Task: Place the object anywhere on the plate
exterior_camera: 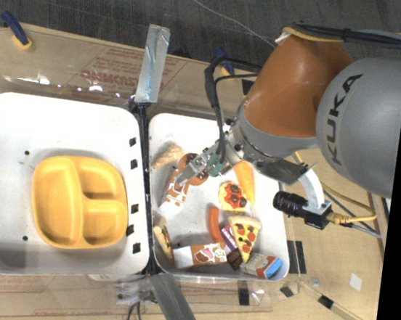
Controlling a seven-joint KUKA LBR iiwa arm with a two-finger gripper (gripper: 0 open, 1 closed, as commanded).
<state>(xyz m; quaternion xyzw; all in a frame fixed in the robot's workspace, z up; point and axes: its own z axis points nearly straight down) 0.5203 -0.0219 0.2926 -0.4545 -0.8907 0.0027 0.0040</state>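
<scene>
A yellow plate (78, 199) with three compartments lies in the left white bin (16, 117). The right bin (183, 125) holds several toy foods. My gripper (201, 165) is low over the upper left part of that bin. It is right above a red-brown round piece (192, 176) and a white and orange packet (175, 191). A tan bread piece (166, 156) lies just to its left. Nothing visibly hangs from the gripper.
An orange carrot (245, 180), a round pizza (232, 195), a sausage (214, 224), a pizza slice (245, 235), a brown wrapped bar (206, 254) and a blue and orange box (263, 266) crowd the right bin. The black divider (142, 177) separates the bins.
</scene>
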